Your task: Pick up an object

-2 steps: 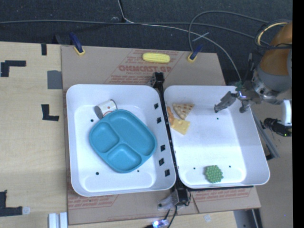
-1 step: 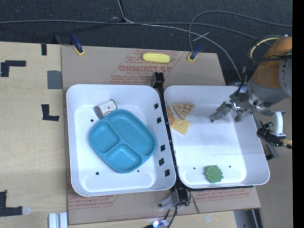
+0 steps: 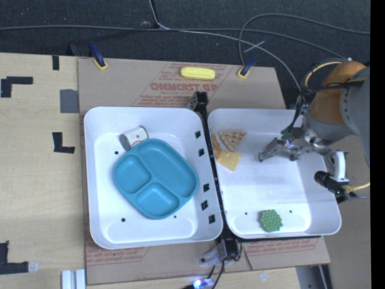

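left bin [image 3: 96,161] holds blue tray [image 3: 155,177] and cup [image 3: 133,137]; right bin [image 3: 301,221] holds waffle [image 3: 231,139]; fingers' [image 3: 269,153] state unclear.

Dark carpet-like floor [image 3: 72,11] beyond the bench, crossed by thin cables [image 3: 180,29]. Light wooden benchtop [image 3: 36,179] with black tape marks [image 3: 59,142]. Brown cardboard sheet [image 3: 174,83], red print, held by two blue-and-yellow clamps [image 3: 96,55]. Even, soft lighting.
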### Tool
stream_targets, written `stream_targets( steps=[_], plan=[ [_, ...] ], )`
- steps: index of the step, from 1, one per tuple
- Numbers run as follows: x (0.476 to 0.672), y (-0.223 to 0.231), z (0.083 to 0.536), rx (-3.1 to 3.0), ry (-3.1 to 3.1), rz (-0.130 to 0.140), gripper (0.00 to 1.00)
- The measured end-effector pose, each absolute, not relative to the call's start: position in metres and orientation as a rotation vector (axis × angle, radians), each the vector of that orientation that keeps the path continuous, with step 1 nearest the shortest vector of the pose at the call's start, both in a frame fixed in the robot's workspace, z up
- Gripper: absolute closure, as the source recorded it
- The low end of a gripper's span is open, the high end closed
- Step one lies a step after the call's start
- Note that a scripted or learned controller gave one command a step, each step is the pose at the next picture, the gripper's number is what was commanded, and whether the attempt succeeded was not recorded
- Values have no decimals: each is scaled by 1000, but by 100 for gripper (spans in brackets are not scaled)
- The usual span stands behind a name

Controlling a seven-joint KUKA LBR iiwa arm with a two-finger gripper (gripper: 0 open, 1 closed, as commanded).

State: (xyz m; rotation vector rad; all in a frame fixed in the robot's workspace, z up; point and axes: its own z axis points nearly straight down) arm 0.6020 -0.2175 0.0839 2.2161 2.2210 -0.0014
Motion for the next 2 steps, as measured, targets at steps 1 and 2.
stream_targets(
  steps=[1,2],
  plan=[
    [603,-218,97,2212,2219,0,100],
    [598,-221,143,2219,2219,2,100]
  ],
)
